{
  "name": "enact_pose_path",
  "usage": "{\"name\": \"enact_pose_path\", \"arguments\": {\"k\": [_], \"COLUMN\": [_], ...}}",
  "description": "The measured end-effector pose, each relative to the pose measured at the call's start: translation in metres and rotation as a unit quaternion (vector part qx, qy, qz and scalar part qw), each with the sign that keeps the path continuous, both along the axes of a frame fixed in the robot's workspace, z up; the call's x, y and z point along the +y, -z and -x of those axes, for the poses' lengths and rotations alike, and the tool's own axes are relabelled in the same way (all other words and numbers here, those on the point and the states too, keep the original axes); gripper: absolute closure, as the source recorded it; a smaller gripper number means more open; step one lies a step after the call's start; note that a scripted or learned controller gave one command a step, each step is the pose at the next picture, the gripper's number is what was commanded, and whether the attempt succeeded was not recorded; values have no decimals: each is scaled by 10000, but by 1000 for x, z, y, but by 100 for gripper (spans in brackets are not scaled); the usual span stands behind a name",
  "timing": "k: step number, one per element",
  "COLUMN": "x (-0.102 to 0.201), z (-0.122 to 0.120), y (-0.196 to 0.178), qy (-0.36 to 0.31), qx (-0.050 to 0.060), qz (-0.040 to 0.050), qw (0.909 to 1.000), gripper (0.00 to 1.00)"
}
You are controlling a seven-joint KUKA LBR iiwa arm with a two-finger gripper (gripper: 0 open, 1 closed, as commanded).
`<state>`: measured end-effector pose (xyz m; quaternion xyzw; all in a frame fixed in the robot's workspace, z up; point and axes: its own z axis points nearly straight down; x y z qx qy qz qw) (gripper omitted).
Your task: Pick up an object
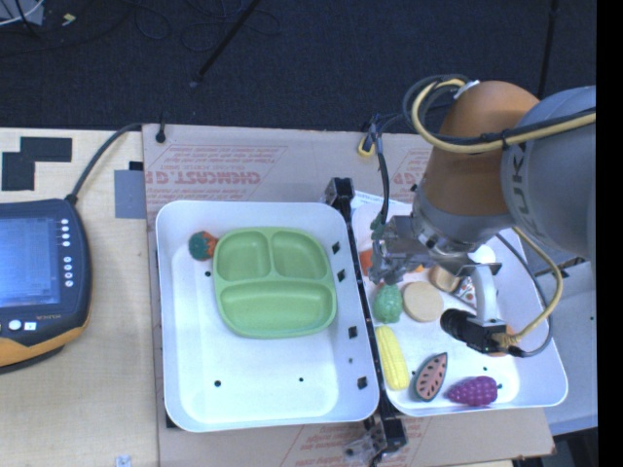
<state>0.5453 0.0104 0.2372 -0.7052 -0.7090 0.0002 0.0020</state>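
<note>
Arm (487, 173) low over right bin (545, 377), near green toy (387, 305)

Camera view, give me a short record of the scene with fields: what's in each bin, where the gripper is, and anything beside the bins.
left bin: green divided plate; small green and orange ball at the plate's upper left
right bin: corn cob, green round fruit, tan disc, watermelon slice, purple grapes
gripper: low over the right bin's upper left, just above the green round fruit
bench left: handheld control pendant
</note>
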Motion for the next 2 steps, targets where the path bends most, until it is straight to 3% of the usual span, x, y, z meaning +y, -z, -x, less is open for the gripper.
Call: {"name": "enact_pose_path", "arguments": {"k": [2], "x": [27], "z": [3], "y": [21], "qy": [14], "qx": [20], "qz": [13], "qw": [10000], "gripper": [100]}}
